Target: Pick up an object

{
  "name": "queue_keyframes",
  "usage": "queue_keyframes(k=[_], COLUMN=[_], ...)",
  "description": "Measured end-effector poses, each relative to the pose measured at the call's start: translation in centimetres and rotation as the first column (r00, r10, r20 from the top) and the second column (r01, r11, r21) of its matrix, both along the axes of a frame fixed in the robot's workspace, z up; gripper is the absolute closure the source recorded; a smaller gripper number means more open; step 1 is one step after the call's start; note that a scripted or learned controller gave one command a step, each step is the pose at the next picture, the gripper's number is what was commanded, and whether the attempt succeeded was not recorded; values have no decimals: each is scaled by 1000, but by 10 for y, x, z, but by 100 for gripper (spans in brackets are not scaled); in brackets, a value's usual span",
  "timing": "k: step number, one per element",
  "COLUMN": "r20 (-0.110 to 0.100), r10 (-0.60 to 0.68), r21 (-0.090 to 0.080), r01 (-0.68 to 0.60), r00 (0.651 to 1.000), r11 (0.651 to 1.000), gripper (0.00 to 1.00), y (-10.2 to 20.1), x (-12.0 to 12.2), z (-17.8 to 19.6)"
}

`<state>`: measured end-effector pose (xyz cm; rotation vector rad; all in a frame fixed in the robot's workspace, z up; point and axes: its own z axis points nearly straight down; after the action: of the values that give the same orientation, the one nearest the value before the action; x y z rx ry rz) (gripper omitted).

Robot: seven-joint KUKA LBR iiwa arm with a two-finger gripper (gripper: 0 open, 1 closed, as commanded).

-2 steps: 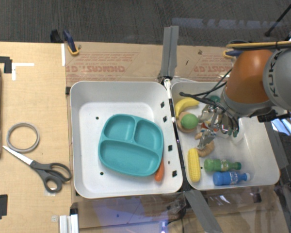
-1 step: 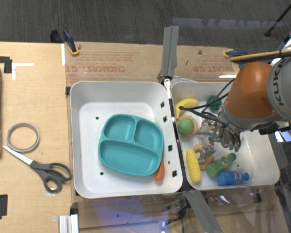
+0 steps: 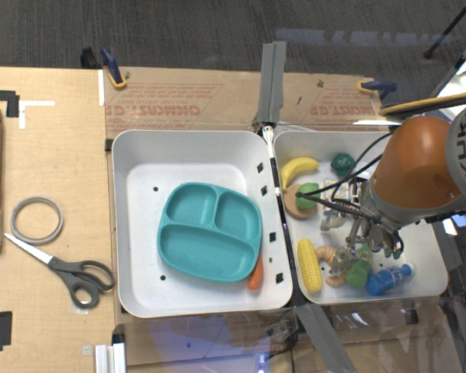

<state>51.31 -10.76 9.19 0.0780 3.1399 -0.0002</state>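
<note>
**Asker:** Over the right bin (image 3: 427,286), what do you see of yourself?

**Arm:** I reach in from the right, my orange band above the bin's right half. My pincer (image 3: 363,249) hangs low among the toys near the bin's front. Cables and shadow cover its tips, so I cannot tell how it stands, nor whether anything sits in it.

**Asker:** What lies around it?

**Arm:** A green block (image 3: 358,275) is just below it, a blue bottle (image 3: 387,279) to the block's right. A corn cob (image 3: 308,265) lies along the bin's left side, with a small tan piece (image 3: 327,252) beside it. Farther back are a banana (image 3: 298,169), a dark green round piece (image 3: 342,162), and a round item with green on it (image 3: 301,196).

**Asker:** And the left bin (image 3: 132,216)?

**Arm:** It carries a teal divided tray (image 3: 210,232), with a carrot (image 3: 255,275) touching the tray's front right corner. On the surface (image 3: 39,130) left of the bins lie scissors (image 3: 66,270) and a tape roll (image 3: 36,218).
</note>
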Motion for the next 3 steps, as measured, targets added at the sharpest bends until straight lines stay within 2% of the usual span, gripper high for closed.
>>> queue_keyframes(k=[1, 2, 3], r20=[3, 2, 3], r10=[-118, -312, -314], r21=[0, 0, 0], r01=[118, 312, 314], r00=[993, 950, 949], r11=[993, 950, 949], gripper=[0, 0, 0], y=[3, 12, 5], x=[59, 67, 96], z=[1, 0, 0])
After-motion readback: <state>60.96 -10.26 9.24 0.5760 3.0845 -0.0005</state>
